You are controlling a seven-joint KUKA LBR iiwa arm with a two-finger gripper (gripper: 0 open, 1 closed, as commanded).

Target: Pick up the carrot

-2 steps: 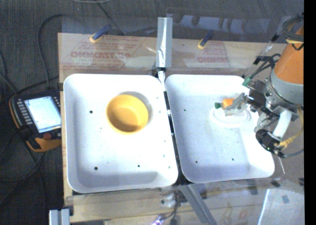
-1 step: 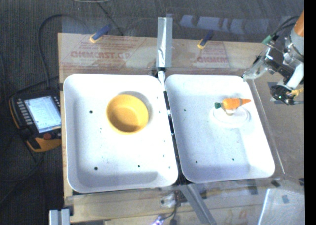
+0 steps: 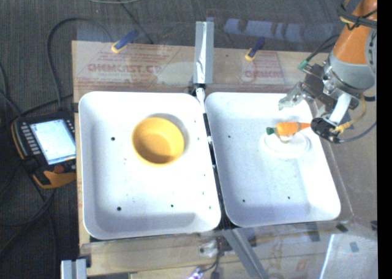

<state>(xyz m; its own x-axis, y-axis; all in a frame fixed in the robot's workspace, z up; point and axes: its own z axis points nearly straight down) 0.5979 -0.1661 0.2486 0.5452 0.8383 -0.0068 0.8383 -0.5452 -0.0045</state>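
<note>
On the worktop (image 3: 86,66) sit two shallow white bins side by side. In the left bin (image 3: 104,210) a yellow bowl (image 3: 158,140) rests a little above the middle, well apart from anything you need.

The right bin (image 3: 257,210) holds the carrot (image 3: 286,129). It lies toward that bin's far right corner, on top of a small white dish (image 3: 286,145), with its green end pointing left and its orange body pointing right.

At the right edge of the worktop the arm reaches in, and the hand (image 3: 313,109) hangs just beside the carrot's right end, near the bin's right wall. You cannot tell from this view how far the hand is open, and nothing can be seen held in it; the carrot looks to be resting free on the dish.

What may go wrong: the hand sits off to the carrot's end and not over its middle, so closing here could catch only the tip and let it slip. A push could roll the carrot off the dish. The bin wall is close and may block the hand.
</note>
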